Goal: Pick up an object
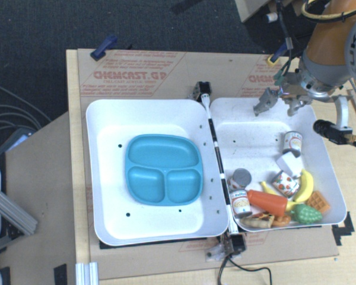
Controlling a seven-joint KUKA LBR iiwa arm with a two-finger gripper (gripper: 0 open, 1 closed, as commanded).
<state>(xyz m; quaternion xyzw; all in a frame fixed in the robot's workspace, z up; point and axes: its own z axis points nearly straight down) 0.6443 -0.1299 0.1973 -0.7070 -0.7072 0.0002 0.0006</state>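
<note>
My gripper (279, 104) hangs over the far rim of the right bin (249, 114), open, with nothing between its fingers. The toy items lie in that bin's near right part, well below the gripper: a small can (292, 141), a white block (289, 162), a patterned cup (285, 184), a banana (307, 186), an orange carrot (267, 202), a second can (240, 203), a grey disc (241, 176), a green broccoli piece (306, 214) and a waffle (319, 202).
The left bin (107, 135) holds a blue divided plate (163, 169). A black divider bar (212, 135) runs between the bins. The arm's orange band (335, 22) rises at the top right. A blue clip (102, 47) lies on the cardboard behind the left bin.
</note>
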